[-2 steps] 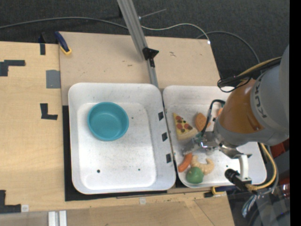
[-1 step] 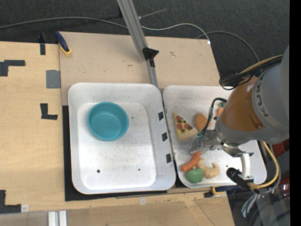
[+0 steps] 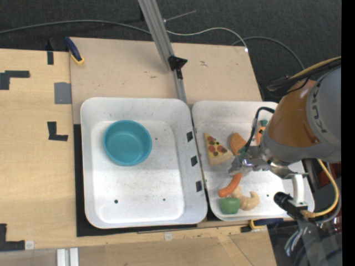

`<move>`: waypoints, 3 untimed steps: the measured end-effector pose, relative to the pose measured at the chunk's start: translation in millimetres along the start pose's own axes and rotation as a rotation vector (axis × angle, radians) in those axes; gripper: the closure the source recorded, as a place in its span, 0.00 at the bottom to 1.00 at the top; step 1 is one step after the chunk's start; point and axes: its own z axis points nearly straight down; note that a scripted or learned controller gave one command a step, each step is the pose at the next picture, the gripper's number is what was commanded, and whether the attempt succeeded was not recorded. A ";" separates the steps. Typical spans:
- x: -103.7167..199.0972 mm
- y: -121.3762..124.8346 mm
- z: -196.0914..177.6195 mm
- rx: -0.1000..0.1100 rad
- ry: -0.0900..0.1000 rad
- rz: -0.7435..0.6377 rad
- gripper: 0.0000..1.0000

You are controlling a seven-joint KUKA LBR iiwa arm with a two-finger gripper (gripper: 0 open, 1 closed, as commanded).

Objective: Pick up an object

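In the right bin (image 3: 222, 112) lie a pizza slice (image 3: 216, 148), an orange bread-like piece (image 3: 238, 143), an orange-red carrot-like stick (image 3: 229, 185), a green round piece (image 3: 229, 205) and a tan curved piece (image 3: 247, 200). My gripper (image 3: 244, 163) hangs low over the bin's middle, just right of the pizza slice and above the upper end of the orange-red stick. The wrist covers much of the fingers. A teal bowl (image 3: 127, 142) sits in the left bin (image 3: 94, 165).
A grey metal pole (image 3: 158, 26) slants down to the seam between the bins. Black clips (image 3: 193, 159) sit along that seam. The arm's orange band and grey body (image 3: 302, 126) cover the right bin's right side. Cables trail at the far right.
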 end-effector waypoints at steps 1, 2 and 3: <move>-1.4 9.7 -57.0 -0.002 -0.001 0.000 1.00; -1.0 9.9 -61.1 0.002 0.000 0.001 1.00; 50.3 7.1 -72.9 0.002 0.002 -0.005 1.00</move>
